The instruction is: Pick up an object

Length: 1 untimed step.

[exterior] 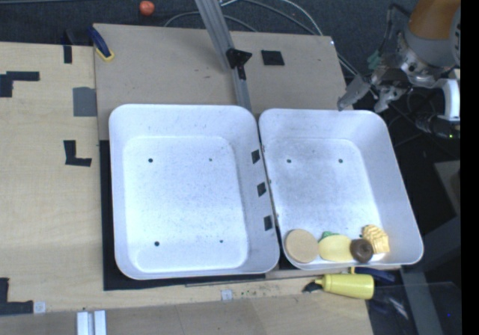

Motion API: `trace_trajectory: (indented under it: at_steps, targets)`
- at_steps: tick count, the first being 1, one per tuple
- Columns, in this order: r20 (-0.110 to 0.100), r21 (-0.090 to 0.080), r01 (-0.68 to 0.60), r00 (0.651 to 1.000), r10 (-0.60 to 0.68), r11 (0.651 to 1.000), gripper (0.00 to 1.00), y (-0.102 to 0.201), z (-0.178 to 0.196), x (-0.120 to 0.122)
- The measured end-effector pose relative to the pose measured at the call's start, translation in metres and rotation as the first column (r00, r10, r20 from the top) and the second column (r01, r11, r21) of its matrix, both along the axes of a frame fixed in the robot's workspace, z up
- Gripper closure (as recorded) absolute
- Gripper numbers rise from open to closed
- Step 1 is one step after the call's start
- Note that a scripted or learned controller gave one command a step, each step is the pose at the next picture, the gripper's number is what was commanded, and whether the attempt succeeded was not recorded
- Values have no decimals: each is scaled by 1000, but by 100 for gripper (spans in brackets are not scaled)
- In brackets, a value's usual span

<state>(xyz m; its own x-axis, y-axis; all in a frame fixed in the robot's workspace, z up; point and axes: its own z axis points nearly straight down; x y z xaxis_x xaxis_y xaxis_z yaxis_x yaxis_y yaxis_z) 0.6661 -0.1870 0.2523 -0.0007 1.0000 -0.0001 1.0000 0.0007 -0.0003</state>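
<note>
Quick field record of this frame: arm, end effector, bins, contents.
arm: top right, outside the bins
end effector: above right bin's far right corner, nothing seen between its fingers
left bin: white, beside right bin
right bin contents: tan disc, yellow piece, corn-like toy, clustered at near edge
bench front: yellow tool

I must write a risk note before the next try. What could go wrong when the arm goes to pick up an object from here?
1. The objects lie packed together in the near corner of the right bin, against its wall; the pincer may hit the rim or pinch two at once.
2. The pincer hangs outside the bin's far corner, so it must cross the whole bin.
3. The round tan disc looks flat and could slip.
</note>
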Motion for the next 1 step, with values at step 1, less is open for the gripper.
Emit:
trace_trajectory:
  at_steps: [1]
  targets:
    - [-4,0,1,1000,-1,1000,0,-26,-167,5]
